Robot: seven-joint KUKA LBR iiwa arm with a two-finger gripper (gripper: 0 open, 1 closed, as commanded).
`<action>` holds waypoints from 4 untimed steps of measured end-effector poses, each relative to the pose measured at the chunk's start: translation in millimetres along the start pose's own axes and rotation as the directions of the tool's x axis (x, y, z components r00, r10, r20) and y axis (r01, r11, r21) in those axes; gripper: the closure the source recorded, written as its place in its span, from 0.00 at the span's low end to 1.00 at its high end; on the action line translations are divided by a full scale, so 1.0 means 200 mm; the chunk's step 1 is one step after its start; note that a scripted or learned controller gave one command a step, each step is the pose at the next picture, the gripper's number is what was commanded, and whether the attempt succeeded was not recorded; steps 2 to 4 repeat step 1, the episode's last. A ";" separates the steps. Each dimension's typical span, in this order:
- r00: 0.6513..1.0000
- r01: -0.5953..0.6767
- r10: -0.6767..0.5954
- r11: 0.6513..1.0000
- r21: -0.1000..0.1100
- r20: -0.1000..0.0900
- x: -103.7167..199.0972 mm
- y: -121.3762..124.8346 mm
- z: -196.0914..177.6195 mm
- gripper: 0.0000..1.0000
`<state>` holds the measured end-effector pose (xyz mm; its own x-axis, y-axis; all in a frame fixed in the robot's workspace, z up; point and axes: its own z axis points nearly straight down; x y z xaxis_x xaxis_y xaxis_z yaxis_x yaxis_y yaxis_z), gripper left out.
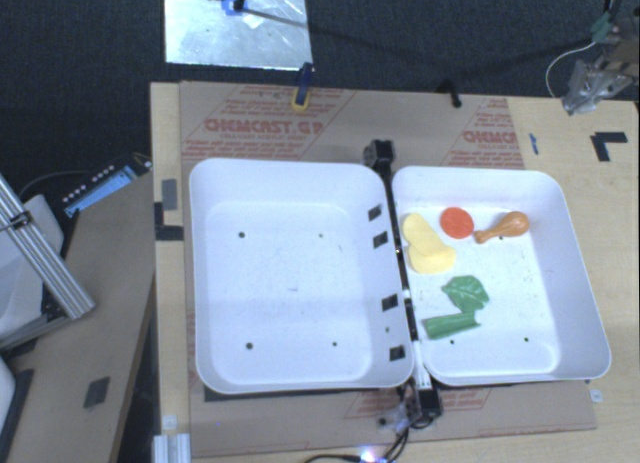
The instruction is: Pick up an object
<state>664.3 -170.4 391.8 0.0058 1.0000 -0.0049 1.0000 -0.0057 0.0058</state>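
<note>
Evidently parked: gripper (592, 86) hangs outside the bins, its opening impossible to tell.
Toys cluster in the right bin (575, 291), well apart from it, drumstick (503, 227) nearest.

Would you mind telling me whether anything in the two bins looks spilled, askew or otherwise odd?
Nothing stands out. The yellow piece, red disc, drumstick and green vegetable lie loosely inside the right bin.

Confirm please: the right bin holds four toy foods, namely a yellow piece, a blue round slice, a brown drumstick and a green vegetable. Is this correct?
Not quite: the round slice is orange-red, not blue, as the camera view shows. The rest stands: the right bin holds four toy foods, with the yellow piece, the brown drumstick and the green vegetable.
</note>
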 end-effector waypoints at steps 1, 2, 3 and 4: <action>1.000 0.018 -0.018 1.000 0.005 -0.008 0.51 -0.18 0.01 1.00; 1.000 0.018 -0.018 1.000 0.005 -0.008 0.51 -0.18 0.01 1.00; 1.000 0.018 -0.018 1.000 0.005 -0.008 0.51 -0.18 0.01 1.00; 1.000 0.018 -0.018 1.000 0.005 -0.008 0.51 -0.18 0.01 1.00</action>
